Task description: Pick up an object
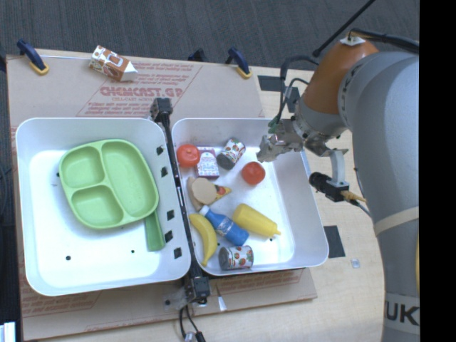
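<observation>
Gripper (273, 148) poised over right bin's (313, 219) far edge, just beside red ball (253, 172); open or closed, impossible to tell. Banana (205, 236), yellow bottle (256, 221), can (236, 257) lying nearby.

Dark carpet floor (178, 13); cardboard sheet (214, 84) over bench.

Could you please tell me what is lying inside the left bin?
The left bin holds a green divided plate and a green strip beside it. Whatever lies under the plate is covered.
</observation>
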`<state>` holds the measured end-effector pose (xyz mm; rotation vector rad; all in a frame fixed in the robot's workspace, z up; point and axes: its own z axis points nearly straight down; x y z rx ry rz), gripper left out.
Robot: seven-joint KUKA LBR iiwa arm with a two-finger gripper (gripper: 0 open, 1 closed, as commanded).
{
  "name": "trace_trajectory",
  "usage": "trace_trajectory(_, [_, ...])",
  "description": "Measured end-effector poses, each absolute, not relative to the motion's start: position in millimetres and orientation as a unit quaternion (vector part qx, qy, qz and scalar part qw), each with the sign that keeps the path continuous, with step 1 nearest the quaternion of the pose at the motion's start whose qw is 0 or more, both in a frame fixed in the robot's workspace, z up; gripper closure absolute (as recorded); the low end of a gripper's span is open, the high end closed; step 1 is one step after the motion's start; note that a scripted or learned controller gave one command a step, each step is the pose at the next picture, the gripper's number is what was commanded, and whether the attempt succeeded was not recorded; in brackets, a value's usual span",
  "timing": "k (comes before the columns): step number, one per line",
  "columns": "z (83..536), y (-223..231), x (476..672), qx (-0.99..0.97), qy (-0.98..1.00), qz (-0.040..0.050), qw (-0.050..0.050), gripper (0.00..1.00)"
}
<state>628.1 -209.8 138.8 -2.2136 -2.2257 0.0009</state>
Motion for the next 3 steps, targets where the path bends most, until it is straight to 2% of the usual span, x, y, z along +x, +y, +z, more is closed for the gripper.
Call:
trace_trajectory(1, [140, -210, 628.4, -0.705, -0.709, 0.0002, 0.000, 0.00])
trace_trajectory(2, [91, -206, 579.9, -0.705, -0.710, 0.0015, 0.002, 0.00])
trace_trajectory(3, [102, -206, 580.6, -0.703, -0.711, 0.0015, 0.002, 1.00])
